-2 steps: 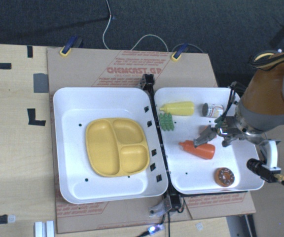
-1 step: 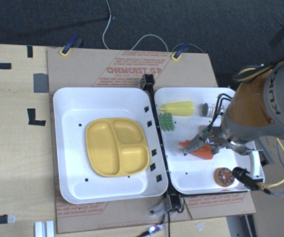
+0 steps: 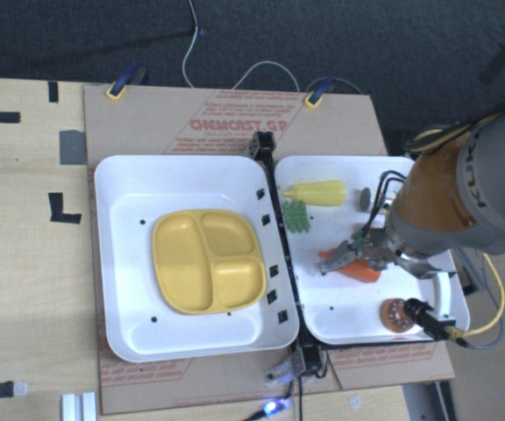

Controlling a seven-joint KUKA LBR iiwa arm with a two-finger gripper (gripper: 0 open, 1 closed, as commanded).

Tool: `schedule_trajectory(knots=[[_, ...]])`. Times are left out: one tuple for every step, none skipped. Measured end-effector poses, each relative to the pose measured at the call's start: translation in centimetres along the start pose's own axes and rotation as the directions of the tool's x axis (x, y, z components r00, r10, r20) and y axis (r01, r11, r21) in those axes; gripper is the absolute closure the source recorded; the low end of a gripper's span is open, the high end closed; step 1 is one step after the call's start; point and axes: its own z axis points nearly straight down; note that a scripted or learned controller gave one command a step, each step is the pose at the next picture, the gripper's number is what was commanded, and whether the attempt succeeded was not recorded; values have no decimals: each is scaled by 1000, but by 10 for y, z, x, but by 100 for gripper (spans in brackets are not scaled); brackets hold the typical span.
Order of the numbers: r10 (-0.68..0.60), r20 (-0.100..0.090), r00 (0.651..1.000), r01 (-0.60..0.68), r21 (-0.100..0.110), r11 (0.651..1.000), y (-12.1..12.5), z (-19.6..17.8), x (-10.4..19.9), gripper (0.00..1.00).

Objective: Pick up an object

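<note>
In the right bin (image 3: 340, 323) lie a yellow corn cob (image 3: 316, 193), a small green leafy piece (image 3: 297, 217), an orange-red carrot-like object (image 3: 352, 267) and a brown round doughnut-like item (image 3: 398, 315). My gripper (image 3: 342, 258) reaches in from the right and is low over the orange-red object, its grey fingers right at it. A small grey object (image 3: 365, 198) rests near the bin's far side, beside the corn.
The left bin (image 3: 117, 182) holds a yellow divided plate (image 3: 207, 260). A black divider (image 3: 277, 235) runs between the bins. Both bins sit on a cardboard sheet (image 3: 226, 121) held by blue-yellow clamps. The arm's bulk covers the right bin's right side.
</note>
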Motion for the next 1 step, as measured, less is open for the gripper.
schedule_trajectory(knots=[[3,7,1000,-3,-2,1000,0,-10,-3,100]])
